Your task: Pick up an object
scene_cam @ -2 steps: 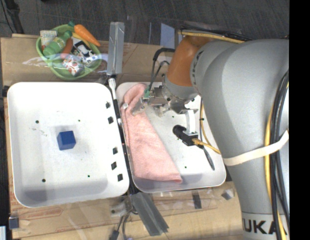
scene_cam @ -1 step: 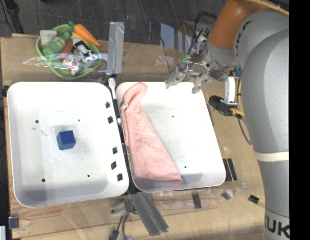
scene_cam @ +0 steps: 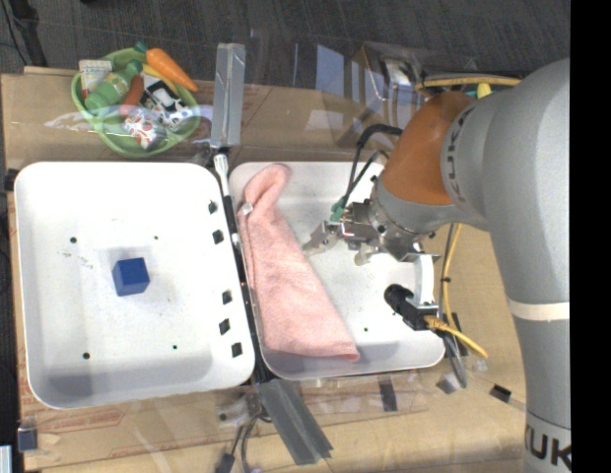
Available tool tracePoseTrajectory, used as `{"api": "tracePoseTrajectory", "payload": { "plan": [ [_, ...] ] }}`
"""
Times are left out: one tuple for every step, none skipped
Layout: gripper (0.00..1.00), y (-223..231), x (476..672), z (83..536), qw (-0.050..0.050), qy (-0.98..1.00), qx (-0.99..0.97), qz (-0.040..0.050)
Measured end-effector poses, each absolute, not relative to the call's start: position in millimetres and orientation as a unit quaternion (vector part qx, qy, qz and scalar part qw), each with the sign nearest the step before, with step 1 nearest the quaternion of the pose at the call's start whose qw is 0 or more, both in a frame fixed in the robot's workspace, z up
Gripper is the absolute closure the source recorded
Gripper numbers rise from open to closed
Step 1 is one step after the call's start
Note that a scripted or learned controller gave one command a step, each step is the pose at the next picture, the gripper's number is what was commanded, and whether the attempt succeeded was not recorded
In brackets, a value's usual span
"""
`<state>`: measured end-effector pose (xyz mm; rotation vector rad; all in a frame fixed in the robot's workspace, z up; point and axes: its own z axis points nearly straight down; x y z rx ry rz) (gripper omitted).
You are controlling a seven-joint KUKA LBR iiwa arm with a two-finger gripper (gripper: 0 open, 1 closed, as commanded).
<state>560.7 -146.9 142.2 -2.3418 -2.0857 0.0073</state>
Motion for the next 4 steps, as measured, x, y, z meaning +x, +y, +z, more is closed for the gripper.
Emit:
{"api": "tracePoseTrajectory", "payload": {
  "plan": [
    [0.0, -131, 562.2, 91, 0.002, -0.706, -0.708, 0.0012],
    [0.0, -90, 565.5, 91, 0.003, -0.7, -0.714, 0.0022],
    [0.0, -102, 601.5, 92, 0.002, -0.695, -0.719, 0.0007],
    [0.0, -98, 656.7, 92, 0.001, -0.716, -0.698, 0.0009]
  ]
}}
